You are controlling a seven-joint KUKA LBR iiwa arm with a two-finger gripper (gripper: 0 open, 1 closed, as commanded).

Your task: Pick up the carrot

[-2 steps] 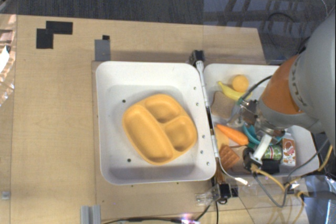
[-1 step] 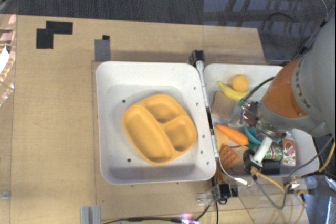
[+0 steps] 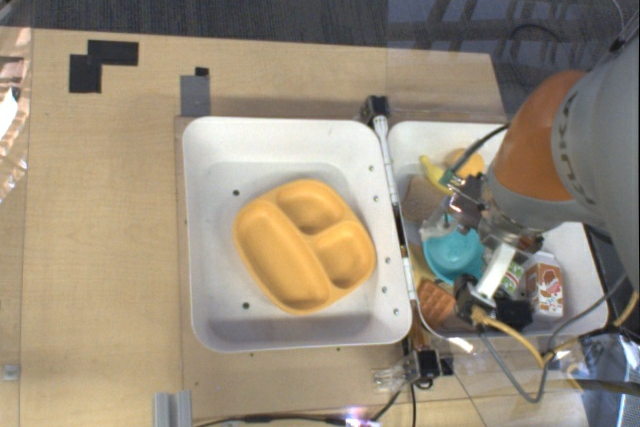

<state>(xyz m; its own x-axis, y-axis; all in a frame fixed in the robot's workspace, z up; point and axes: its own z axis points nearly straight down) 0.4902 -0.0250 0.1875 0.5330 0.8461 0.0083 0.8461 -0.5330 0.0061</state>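
The arm's grey and orange wrist hangs over the right bin and hides much of it. The gripper points down into the bin's middle, right over a teal cup. An orange-yellow piece peeks out at the wrist's upper left edge; it may be the carrot, but too little of it shows to be sure. I see nothing held in the gripper.
The left bin holds a yellow divided plate. In the right bin lie a yellow banana-like piece, a brown bread-like item, a green and white packet and a small carton. Cables trail at the front.
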